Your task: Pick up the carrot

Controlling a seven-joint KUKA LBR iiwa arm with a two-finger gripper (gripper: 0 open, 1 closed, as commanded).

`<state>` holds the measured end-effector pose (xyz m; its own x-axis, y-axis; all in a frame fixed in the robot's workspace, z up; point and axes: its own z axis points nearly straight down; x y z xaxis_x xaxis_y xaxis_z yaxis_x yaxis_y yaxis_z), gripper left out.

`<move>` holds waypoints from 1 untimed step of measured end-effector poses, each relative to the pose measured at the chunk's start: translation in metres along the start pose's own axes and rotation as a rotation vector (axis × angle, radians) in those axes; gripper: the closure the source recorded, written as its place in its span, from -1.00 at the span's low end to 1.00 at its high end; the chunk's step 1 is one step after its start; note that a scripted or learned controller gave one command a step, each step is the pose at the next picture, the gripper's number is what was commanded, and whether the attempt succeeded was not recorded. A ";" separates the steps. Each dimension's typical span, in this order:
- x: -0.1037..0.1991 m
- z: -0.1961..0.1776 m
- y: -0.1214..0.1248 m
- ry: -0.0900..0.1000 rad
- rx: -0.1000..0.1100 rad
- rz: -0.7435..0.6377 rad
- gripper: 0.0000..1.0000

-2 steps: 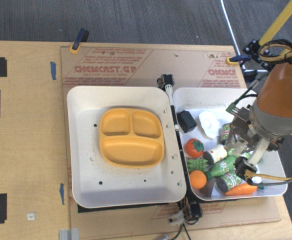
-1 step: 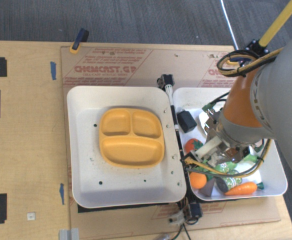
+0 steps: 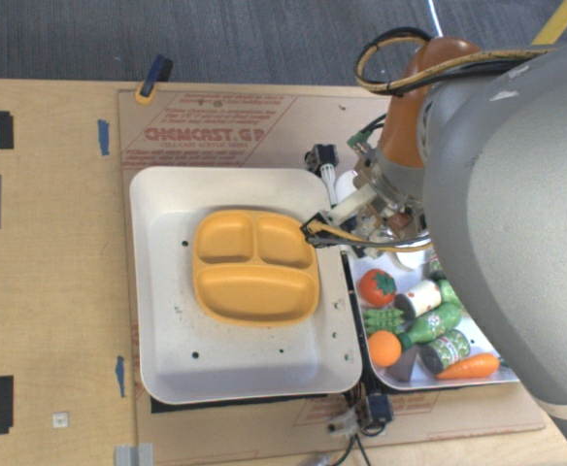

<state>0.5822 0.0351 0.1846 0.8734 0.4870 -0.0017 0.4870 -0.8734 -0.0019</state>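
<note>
Fingers: you cannot tell how they stand; the gripper (image 3: 379, 223) sits under the wrist hardware, lost among cables and metal parts near the top of the right bin (image 3: 412, 379).
Wrist: one orange band (image 3: 408, 115) above it, with a looped yellow and black cable around the top.
Arm: one grey arm (image 3: 512, 212), reaching in from the right and covering most of the right bin.
Bins: two white ones, side by side. You see the left bin (image 3: 157, 289) whole; of the right bin only the near-left part shows.
Tray: one yellow divided tray (image 3: 256, 266) with three compartments, lying in the left bin.
Carrot: one carrot (image 3: 468, 366), in the right bin near its front edge, well apart from the gripper.
Carrot axis: it lies flat, long axis roughly left to right across the view. You cannot tell which end is the tip, since the right end runs under the arm.
Other items in right bin: one red tomato-like piece (image 3: 377, 285) with a green top, one small orange ball (image 3: 385, 348), one green bottle (image 3: 433, 323), one dark can-like item (image 3: 445, 349), one leafy green piece (image 3: 383, 317).
Hard to make out: the white item (image 3: 418, 299) between tomato and arm; you see only part of it.
</note>
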 end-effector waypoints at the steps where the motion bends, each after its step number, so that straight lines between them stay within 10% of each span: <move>1: -0.006 0.002 -0.088 0.000 0.001 0.217 1.00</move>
<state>0.5345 0.1091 0.1823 0.9579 0.2872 -0.0023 0.2872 -0.9579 -0.0021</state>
